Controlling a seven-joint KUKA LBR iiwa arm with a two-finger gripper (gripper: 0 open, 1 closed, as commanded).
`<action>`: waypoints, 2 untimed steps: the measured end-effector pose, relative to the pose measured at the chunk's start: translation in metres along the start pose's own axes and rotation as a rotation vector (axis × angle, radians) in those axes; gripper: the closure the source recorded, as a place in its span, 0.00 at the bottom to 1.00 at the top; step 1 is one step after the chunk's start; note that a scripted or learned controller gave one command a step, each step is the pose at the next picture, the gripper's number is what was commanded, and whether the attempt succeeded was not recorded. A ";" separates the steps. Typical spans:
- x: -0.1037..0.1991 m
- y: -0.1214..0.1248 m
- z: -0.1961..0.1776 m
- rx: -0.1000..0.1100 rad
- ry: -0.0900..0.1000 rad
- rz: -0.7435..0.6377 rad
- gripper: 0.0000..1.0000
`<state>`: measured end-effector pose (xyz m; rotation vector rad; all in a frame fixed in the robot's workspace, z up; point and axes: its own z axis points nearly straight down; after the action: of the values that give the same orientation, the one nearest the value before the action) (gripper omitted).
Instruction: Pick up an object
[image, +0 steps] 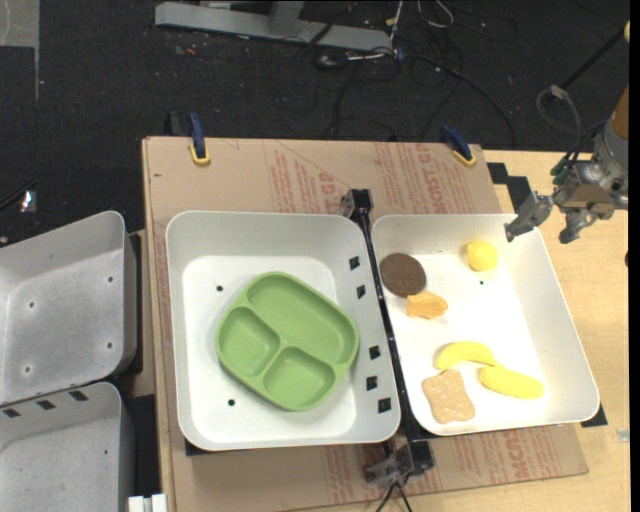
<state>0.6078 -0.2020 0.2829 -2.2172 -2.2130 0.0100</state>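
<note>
Two shallow white bins are seen on the worktop: a green three-compartment plastic plate (288, 342) lies in the left bin (190, 300); the right bin (540, 300) holds a brown round cookie (402, 273), yellow banana (466, 353), cracker (448, 396), yellow ball (481, 256). Gripper (545, 222) is seen above the right bin's far corner, jaws spread wide, nothing held.

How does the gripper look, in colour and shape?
The gripper has two thin dark grey fingers that splay apart below a pale grey metal body. Small green and dark parts sit on the body. Above it, the wrist is light grey with an orange band.
</note>
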 end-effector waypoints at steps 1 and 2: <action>0.001 0.002 -0.007 -0.011 -0.002 -0.003 0.00; -0.004 0.007 0.055 -0.006 -0.002 -0.001 0.00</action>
<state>0.6138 -0.2063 0.2282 -2.2198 -2.2180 0.0050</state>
